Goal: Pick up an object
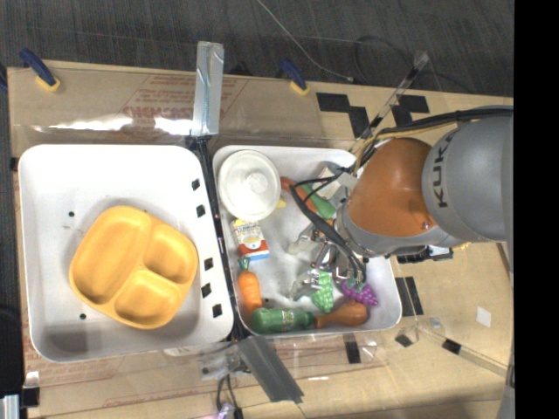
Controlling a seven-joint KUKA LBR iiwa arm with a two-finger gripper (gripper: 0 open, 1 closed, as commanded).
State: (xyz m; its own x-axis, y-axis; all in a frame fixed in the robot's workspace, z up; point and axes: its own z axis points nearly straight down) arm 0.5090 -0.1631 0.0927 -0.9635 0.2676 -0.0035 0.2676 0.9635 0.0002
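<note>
The gripper [325, 264] is hanging low in the right bin [381, 279] above the green toy [324, 291]; finger state cannot be told.

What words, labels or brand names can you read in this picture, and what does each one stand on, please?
"KUKA", in dark letters running down the grey arm at the right.
Red print on the cardboard behind the bins: too faint and blurred to read.
Label on the small carton in the right bin: too small to read.
</note>
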